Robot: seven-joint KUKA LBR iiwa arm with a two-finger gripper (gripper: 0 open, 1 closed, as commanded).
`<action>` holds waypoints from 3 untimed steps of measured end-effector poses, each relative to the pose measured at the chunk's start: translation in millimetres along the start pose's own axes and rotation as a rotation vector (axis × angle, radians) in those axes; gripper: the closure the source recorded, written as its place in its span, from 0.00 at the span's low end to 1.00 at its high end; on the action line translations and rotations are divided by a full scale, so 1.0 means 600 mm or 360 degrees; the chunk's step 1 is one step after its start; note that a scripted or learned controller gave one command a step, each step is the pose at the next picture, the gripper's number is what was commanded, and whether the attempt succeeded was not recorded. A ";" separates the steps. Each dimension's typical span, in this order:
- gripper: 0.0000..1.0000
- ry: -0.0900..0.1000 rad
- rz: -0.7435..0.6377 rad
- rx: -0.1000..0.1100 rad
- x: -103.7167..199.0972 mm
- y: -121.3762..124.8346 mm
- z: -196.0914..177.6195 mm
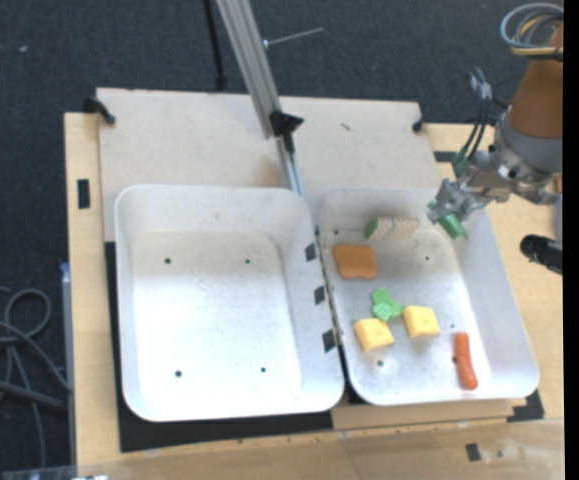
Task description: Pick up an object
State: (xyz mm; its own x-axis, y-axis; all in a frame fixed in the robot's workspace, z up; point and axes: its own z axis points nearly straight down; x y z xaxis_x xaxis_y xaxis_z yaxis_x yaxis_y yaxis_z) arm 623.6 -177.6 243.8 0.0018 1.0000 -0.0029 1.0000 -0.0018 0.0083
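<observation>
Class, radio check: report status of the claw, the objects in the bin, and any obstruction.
Claw over right bin's far right rim, grip unclear. Orange block, yellow blocks, green piece, red stick lying loose. Nothing blocking them.

bench point(84, 268): light wood top | pale board point(189, 148): lies flat on rear half | left bin point(219, 298): white, shallow, rests on bench | right bin point(499, 308): white, shallow, touching left bin's side | black mat point(129, 430): edge visible under bins

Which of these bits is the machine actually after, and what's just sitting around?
For the job:
gripper
orange block
green piece
two yellow blocks
red stick
pale piece

Just there:
left bin
metal post
cables
</observation>
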 end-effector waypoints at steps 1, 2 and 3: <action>1.00 0.0003 -0.0009 0.0006 -0.002 0.002 -0.039; 1.00 0.0004 -0.0012 0.0012 0.077 0.007 -0.038; 1.00 0.0003 -0.0011 0.0014 0.148 -0.013 -0.023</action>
State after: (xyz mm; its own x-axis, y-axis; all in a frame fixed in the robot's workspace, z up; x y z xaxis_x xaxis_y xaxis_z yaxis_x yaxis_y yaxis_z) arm 615.8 -88.7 257.5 -0.0050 1.0000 -0.0008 1.0000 0.0050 -0.0003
